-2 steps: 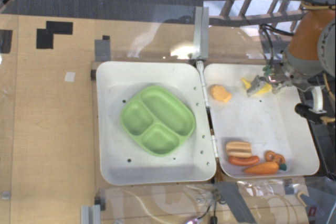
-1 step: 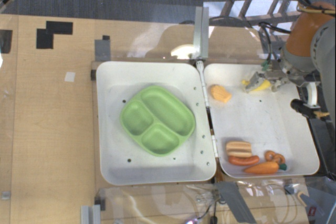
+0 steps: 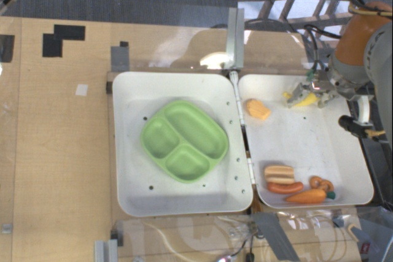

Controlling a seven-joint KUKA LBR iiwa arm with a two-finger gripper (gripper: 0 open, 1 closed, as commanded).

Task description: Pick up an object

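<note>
My gripper (image 3: 310, 95) is low over the back right part of the right bin (image 3: 319, 144), reaching in from the right under the orange-banded wrist (image 3: 359, 34). A small yellow toy (image 3: 304, 100) sits between its grey fingers, which are closed against it. Its yellow end pokes out to the left of the fingers. A yellow-orange chunk (image 3: 258, 110) lies near the bin's back left. At the front lie a hot dog bun (image 3: 279, 173), a red sausage (image 3: 284, 187), an orange carrot (image 3: 306, 196) and a small orange piece (image 3: 320, 183).
The left bin (image 3: 132, 193) holds a green divided plate (image 3: 184, 141). A metal post (image 3: 236, 40) stands at the back between the two bins. Cables (image 3: 316, 46) hang behind the wrist. The middle of the right bin's floor is bare.
</note>
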